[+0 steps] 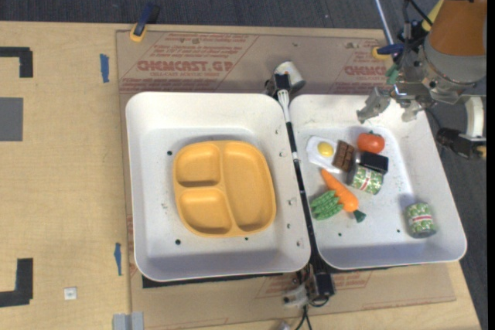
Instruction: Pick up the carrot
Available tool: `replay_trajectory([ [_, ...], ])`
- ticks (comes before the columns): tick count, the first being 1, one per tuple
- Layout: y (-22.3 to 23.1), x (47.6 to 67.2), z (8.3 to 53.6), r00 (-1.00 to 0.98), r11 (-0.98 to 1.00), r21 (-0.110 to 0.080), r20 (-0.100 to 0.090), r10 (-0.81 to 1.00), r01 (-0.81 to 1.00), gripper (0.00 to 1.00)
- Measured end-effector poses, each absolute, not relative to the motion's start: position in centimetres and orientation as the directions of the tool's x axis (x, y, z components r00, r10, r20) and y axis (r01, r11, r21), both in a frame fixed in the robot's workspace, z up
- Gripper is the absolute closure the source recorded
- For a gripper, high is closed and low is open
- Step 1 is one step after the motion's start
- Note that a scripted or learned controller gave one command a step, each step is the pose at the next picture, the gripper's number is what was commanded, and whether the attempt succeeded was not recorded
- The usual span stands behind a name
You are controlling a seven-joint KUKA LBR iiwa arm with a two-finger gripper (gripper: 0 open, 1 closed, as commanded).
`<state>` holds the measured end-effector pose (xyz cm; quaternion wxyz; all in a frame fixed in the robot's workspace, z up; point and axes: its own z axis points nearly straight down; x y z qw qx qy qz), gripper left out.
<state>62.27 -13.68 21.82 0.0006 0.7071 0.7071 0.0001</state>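
The arm is cut off at the right edge. Its end effector hangs spread and released over the right bin's far end, grasping nothing. Red print on the cardboard is too blurred to read surely. The left bin holds a yellow tray. In the right bin the carrot lies between peas and a can, near an egg, a tomato and a second can.
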Motion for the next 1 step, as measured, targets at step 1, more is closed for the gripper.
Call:
replay_trajectory([
  [1, -10.94, 58.03, 10.77, -0.027, 0.027, 0.018, -0.006, 1.0, 0.999, 0.0],
])
